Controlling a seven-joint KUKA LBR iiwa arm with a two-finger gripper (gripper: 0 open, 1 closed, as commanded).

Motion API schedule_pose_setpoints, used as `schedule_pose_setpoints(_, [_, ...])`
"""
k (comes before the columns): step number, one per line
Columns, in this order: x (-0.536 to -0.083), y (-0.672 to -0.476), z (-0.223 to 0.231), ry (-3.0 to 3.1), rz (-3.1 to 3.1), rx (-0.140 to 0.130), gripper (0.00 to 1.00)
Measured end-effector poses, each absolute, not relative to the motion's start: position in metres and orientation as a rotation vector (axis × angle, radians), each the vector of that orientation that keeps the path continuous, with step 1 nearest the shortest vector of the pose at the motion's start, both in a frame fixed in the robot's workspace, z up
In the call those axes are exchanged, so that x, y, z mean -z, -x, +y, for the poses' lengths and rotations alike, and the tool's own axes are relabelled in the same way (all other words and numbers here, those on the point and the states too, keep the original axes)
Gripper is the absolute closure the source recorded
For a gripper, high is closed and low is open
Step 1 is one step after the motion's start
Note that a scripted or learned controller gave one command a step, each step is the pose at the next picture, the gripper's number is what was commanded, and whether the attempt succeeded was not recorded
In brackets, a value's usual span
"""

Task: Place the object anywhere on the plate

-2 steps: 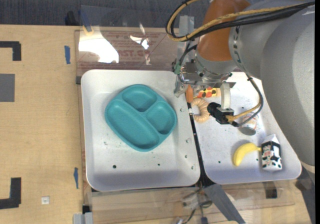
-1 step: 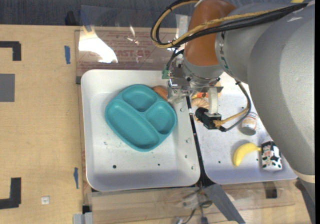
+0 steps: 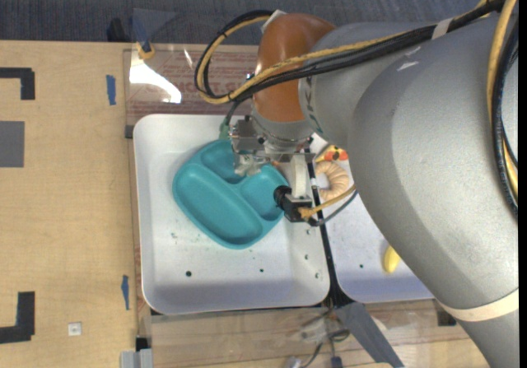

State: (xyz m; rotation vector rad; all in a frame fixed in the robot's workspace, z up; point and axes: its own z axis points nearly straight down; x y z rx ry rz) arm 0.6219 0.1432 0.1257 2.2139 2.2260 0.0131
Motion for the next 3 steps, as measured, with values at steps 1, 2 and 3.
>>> schedule_pose_setpoints(1, [-0.269, -0.593, 0.086, -2.217, 2.217, -0.013, 1.00])
schedule_pose_setpoints(2, [-0.116, -0.565, 0.099, -2.220, 2.224, -0.001, 1.00])
schedule_pose_setpoints(3, [-0.163, -0.561, 0.169, -2.213, 2.231, -0.008, 1.00])
